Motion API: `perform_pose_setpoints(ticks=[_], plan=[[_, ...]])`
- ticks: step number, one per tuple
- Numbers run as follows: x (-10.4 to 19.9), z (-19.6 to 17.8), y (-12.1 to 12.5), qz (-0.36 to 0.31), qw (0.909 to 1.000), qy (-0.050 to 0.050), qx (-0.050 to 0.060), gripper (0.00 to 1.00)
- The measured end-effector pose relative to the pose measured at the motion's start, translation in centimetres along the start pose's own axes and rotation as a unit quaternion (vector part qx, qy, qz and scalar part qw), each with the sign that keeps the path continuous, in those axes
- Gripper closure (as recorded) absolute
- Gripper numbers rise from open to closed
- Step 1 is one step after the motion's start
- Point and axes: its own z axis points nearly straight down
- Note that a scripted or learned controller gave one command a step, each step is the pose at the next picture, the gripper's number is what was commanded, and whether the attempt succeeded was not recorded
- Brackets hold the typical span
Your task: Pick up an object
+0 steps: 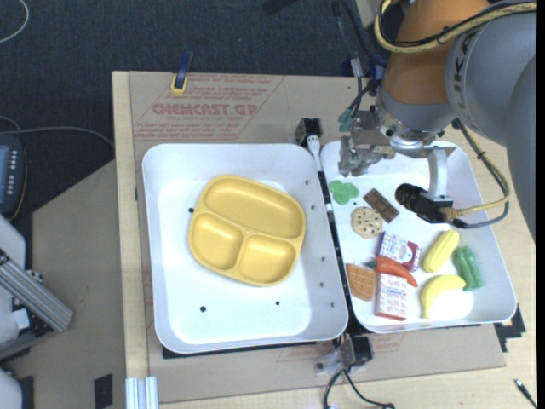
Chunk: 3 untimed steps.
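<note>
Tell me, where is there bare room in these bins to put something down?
The left bin has bare floor all around the yellow tray, widest along its near edge. The right bin is crowded with toy food; the hand hangs over its far corner.

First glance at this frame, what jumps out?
The yellow tray, with three compartments, lies alone in the left bin. The right bin is crowded with toy food: a cookie, a waffle, bananas and more. The grey arm with its orange band reaches in from the right, gripper low over that bin's far end.
</note>
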Motion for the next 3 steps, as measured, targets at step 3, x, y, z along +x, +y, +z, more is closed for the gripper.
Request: perform_pose_setpoints(ticks=[3], plan=[[7.8, 0.6, 2.9, 0.003, 1.0, -0.001, 0.003, 1.0]])
